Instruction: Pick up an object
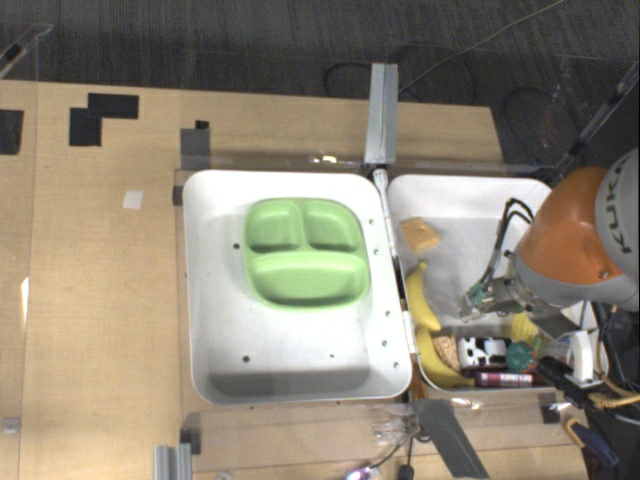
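The pincer (487, 298) is down in the right bin (455, 203), low over the clutter at its near end, and the arm's orange band (570, 233) hangs so far over it that I cannot tell how it is set or whether it grips anything. Just beside it lies the banana (424, 313) along the bin's left wall, with a small dark-and-white item (483, 349), a green piece (521, 352) and a dark marker-like stick (505, 378) packed close by, and a tan chunk (420, 234) lying apart toward the far end. That crowding looks like the hazard: a close here could catch two things at once or nudge one aside and come up bare. The banana's curved skin could slip free. Over in the left bin (215, 298), the green divided plate (303, 251) sits well apart from the action.
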You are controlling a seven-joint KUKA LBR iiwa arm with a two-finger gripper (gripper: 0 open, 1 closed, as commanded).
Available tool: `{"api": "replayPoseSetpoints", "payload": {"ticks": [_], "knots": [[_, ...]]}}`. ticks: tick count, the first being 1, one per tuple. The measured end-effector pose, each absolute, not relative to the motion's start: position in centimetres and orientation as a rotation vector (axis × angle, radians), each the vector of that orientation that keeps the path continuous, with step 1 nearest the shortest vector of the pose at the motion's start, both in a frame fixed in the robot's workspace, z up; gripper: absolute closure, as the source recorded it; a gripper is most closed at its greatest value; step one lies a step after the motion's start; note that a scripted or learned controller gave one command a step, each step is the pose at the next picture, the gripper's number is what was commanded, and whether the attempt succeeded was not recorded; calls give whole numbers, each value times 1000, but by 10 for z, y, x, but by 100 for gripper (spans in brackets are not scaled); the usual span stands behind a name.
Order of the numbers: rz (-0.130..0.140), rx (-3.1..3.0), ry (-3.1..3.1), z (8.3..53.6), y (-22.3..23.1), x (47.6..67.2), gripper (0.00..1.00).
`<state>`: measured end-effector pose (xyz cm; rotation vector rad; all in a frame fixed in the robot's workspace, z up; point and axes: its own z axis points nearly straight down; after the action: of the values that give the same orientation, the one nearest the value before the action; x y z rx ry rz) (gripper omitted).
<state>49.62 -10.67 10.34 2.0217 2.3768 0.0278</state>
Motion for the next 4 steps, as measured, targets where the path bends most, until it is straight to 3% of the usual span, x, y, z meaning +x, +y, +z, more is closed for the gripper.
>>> {"api": "replayPoseSetpoints", "payload": {"ticks": [1,2,3,4], "knots": [[6,2256,2181,186,-37,604,100],[6,2255,2181,186,-37,604,0],[2,2292,2145,185,-45,591,0],[1,2351,2082,104,-102,596,0]]}}
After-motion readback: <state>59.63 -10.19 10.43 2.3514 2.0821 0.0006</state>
